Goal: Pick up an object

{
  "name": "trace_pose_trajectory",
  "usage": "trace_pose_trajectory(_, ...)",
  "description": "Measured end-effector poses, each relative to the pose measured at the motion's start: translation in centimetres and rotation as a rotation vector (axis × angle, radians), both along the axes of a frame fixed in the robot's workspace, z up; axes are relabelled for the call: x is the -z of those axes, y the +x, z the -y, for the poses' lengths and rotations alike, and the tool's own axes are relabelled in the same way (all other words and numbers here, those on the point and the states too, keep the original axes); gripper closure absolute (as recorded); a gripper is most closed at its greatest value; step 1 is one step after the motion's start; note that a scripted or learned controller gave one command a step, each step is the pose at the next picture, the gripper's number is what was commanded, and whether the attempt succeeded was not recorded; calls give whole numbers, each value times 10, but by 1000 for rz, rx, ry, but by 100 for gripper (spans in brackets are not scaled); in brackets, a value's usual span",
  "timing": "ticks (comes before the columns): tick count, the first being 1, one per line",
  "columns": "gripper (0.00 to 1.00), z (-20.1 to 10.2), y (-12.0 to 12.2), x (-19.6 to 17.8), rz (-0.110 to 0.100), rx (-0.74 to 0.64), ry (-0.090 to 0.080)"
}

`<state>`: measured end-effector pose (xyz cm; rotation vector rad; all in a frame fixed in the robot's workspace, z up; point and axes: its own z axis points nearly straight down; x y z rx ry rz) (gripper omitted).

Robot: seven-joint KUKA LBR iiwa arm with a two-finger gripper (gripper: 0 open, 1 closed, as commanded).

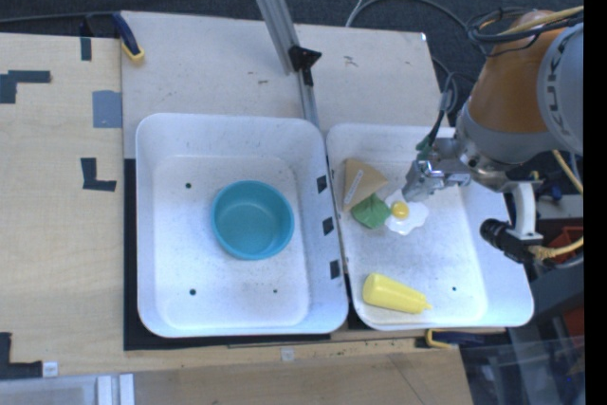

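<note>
My gripper (414, 191) hangs low in the right bin (474, 299), just above and right of a white fried egg toy with a yellow yolk (402, 215). A green piece (371, 211) lies to the egg's left, touching a tan wedge (359, 179). A yellow corn-like piece (394, 295) rests near the bin's front edge. A blue bowl (252, 219) sits in the left bin (171, 147). Nothing shows between the fingers.
A slanted metal pole (275, 5) with a black clamp stands behind the bins. Cables run across the bench behind the right bin. The arm's grey and orange body (517, 109) fills the right side.
</note>
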<state>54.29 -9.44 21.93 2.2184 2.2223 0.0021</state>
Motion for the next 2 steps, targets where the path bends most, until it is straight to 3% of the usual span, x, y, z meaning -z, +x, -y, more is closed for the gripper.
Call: trace_pose_trajectory(2, 100, -109, 26, -5, -3, -7, 2)
